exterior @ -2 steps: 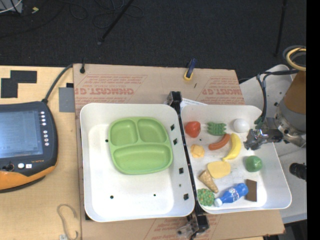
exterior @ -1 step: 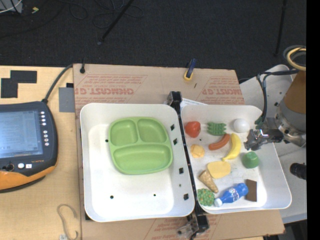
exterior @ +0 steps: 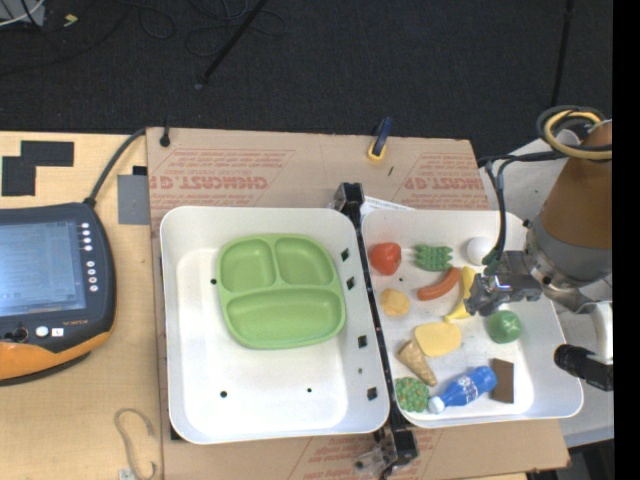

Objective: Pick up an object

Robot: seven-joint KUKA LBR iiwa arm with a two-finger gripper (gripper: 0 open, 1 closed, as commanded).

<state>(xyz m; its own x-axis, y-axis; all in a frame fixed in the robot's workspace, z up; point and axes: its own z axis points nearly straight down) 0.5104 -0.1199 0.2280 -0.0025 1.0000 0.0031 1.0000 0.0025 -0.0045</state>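
Observation:
The right bin [exterior: 540, 408] holds several toy foods: a red tomato [exterior: 385, 258], a green leafy piece [exterior: 432, 258], a white egg [exterior: 478, 249], an orange-red sausage [exterior: 438, 285], a yellow banana [exterior: 464, 286], a yellow lump [exterior: 438, 339], a green ball [exterior: 504, 325], a blue bottle [exterior: 463, 388] and a brown block [exterior: 502, 380]. My gripper [exterior: 487, 296] hangs low over this bin's right half. It sits just right of the banana and just above the green ball. Its dark body hides what lies under it.
The left bin [exterior: 190, 388] carries a green divided plate [exterior: 282, 291]. A black divider [exterior: 366, 308] runs between the bins. A tablet pendant [exterior: 50, 273] lies at the far left. An orange piece [exterior: 396, 303], a cone [exterior: 417, 361] and a green disc [exterior: 410, 395] lie near the divider.

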